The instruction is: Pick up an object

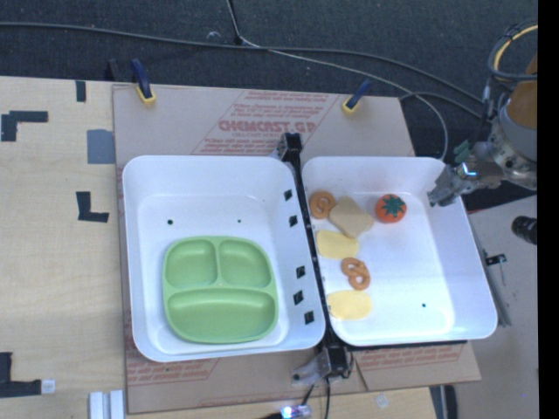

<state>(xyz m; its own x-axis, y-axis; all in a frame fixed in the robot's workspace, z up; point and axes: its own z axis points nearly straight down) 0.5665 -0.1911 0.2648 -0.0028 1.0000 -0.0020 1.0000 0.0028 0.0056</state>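
At the right edge of the frame, just past the far right corner of the right bin (463, 260), the gripper (447, 190) hangs over the rim with nothing between its tips; whether they are parted or closed I cannot tell from here, they are too small and dark. It seems parked there, off to the side, so the contents below stay in plain sight of the camera before a reach.

Behind it the grey wrist (511, 160) runs back out of the frame's right side.

The things to pick lie in the left half of that bin. Nearest the gripper is a toy tomato (391, 208), red with a green top, standing apart from the rest. Left of it a tan bread slice (351, 218) touches a small pretzel (321, 204). Below them sit a pale yellow slice (335, 244), a second pretzel (355, 273) and another yellow piece (349, 305), close together.

The tomato looks the easiest target: clear on all sides. The flat pieces near the divider (301, 234) would be awkward. In the left bin (140, 190) rests a green divided plate (218, 288).
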